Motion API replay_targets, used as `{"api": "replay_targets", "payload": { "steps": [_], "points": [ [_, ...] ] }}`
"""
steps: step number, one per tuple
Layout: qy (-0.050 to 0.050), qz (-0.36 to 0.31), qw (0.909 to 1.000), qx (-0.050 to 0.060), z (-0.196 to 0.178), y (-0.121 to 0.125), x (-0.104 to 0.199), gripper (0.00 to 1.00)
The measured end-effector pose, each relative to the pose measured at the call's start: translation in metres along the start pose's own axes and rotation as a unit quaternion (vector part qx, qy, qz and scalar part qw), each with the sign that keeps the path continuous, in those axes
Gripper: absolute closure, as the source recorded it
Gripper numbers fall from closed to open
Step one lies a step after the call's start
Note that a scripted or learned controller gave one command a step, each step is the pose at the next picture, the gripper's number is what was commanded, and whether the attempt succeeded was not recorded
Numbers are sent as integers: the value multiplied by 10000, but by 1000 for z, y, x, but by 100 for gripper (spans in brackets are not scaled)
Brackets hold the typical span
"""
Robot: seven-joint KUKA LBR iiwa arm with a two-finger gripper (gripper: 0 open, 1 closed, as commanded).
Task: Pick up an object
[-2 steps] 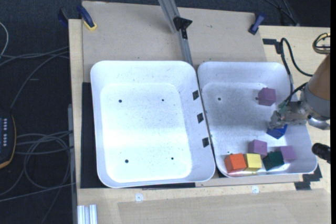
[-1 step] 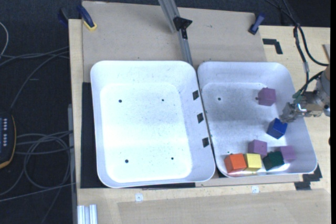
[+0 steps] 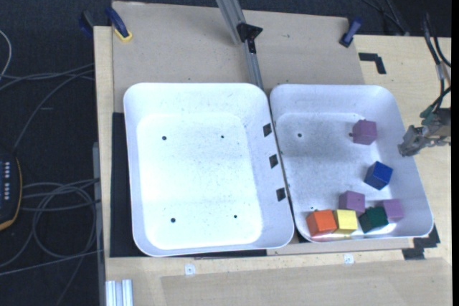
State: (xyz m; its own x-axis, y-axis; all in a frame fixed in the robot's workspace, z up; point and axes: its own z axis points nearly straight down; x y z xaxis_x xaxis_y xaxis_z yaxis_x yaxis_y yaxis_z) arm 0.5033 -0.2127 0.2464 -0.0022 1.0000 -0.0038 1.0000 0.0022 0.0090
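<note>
Gripper (image 3: 414, 141) at right bin's (image 3: 401, 127) rim, finger state unclear, small matte cubes clustered inside, purple cube (image 3: 364, 131) apart.

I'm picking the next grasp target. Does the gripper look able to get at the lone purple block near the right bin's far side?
Probably yes. The purple block sits apart from the other blocks, with bare bin floor all round it, and the gripper hangs just beside the right bin's rim, with nothing between them.

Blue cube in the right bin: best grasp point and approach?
Take the blue cube from straight above, fingers on two opposite side faces. It sits alone on the right bin floor, turned diagonal to the walls, so rotate the gripper to match.
</note>
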Motion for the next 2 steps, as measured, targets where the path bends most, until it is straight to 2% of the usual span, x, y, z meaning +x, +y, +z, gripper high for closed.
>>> {"api": "replay_targets", "payload": {
  "steps": [1, 2],
  "points": [
    [10, 1, 10000, 27, -5, 1, 0, 100],
    [33, -20, 10000, 47, 3, 11, 51, 100]
  ]
}}
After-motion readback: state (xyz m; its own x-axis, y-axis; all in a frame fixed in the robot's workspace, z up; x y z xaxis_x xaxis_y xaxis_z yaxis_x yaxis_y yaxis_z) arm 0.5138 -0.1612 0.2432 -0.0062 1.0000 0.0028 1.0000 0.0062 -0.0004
